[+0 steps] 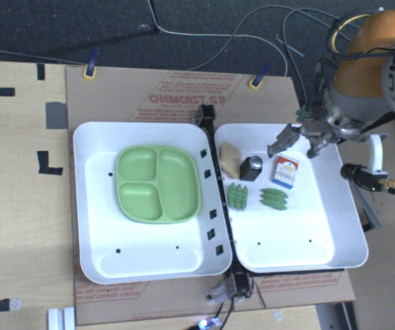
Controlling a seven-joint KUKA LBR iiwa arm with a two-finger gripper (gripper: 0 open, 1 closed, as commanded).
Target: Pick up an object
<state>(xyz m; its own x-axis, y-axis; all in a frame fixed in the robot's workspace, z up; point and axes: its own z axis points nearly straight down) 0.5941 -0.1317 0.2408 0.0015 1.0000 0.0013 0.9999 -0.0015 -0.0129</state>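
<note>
Hovering over right bin [335, 205], far side: gripper [296, 143], fingers spread, holding nothing; advise centring squarely above small carton [285, 171] before descending.

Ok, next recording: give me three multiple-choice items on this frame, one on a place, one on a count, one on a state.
1. Where is the green divided plate?
A. left bin
B. right bin
C. on the cardboard

2. How many compartments does the plate have?
A. two
B. three
C. five

3. What is the gripper doing?
A. holding the small carton
B. resting on the plate
C. holding nothing, fingers spread

Answers: 1 A, it sits in the left bin. 2 B, three sections show. 3 C, the small carton lies apart in the right bin.
</note>
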